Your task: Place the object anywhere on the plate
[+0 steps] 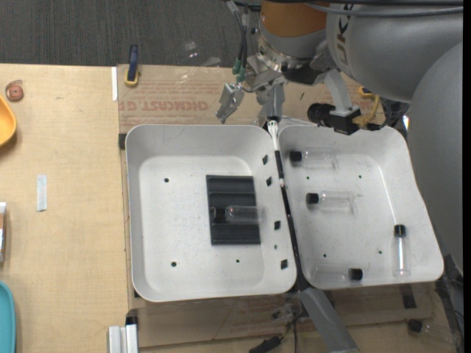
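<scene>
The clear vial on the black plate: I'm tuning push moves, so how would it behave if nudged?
The clear vial lies on its side on the black plate, so it would probably roll easily. It looks transparent and thin, so likely light and possibly fragile. Its smooth surface may slip against a pincer.

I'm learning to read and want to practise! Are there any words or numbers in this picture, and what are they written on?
Red printed letters on the cardboard sheet behind the left bin: they appear reversed or upside down and are too blurred to read for sure.
White marks on the arm, near its orange band: cut off, cannot be read.
No words or numbers can be made out on the bins, the black plate or the small clear vials.
</scene>
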`<control>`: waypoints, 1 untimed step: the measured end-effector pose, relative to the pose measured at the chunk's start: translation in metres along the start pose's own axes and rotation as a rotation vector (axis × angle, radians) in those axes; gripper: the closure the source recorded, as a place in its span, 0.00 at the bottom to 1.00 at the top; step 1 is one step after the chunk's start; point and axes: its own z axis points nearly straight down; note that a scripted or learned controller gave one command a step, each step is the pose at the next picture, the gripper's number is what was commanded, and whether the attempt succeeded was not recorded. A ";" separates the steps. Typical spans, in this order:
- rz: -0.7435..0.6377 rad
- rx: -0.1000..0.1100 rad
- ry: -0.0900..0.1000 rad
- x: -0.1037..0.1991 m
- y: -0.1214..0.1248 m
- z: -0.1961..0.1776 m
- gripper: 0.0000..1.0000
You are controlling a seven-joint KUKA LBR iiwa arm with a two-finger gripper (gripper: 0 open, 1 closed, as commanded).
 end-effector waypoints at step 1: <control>-0.506 0.000 0.001 0.052 0.009 0.066 0.00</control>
